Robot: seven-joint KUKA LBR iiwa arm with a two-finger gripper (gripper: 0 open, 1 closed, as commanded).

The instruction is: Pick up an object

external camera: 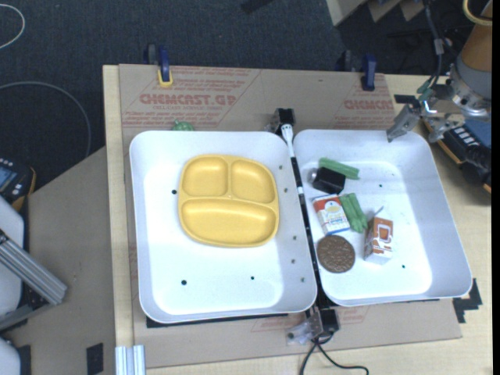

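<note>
Claw (406, 121) hangs at the far right corner of the right bin (437, 201), above the rim, and grasps nothing; from this slant I cannot tell how it is set.

Candidate objects lie clustered along that bin's left side: a black block (329, 180), a green piece (338, 168) beside it, a small red-and-white carton (332, 214), a green stick (356, 212), a brown disc (336, 254) and a packet (380, 238) with orange print. The left bin (156, 272) carries a yellow divided plate (229, 200).

By my reading the approach step is in hand: the next move calls for travelling leftward over the cluster, then descending on one item.

Red lettering on the surface (234, 92) reads "CHEMCAST"; the carton's print is too small to read.
</note>
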